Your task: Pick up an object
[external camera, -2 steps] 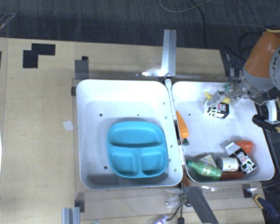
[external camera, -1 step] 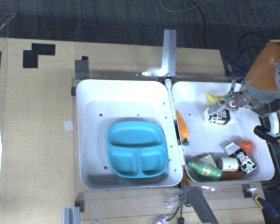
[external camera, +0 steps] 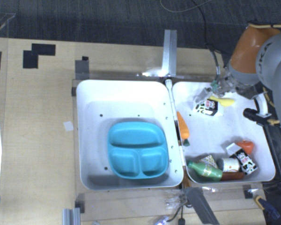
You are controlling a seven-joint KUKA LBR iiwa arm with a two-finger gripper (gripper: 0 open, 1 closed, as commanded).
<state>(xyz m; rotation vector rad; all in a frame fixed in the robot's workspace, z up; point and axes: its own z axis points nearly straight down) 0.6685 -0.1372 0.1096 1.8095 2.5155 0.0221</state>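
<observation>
Green plastic bottle (external camera: 205,169) lying at right bin's (external camera: 267,172) near edge; gripper (external camera: 218,87) hovering touching black-and-white patterned carton (external camera: 207,107), jaw state unclear, print unreadable

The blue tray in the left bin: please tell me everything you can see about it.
The blue tray is light blue and looks like smooth plastic, with rounded corners. It has three compartments: one long one across the far side and two smaller ones side by side on the near side. All three look bare. It lies flat and right side up on the floor of the left bin, toward the near right part. It sits close to the bin's near wall; I cannot tell if it touches it.
</observation>
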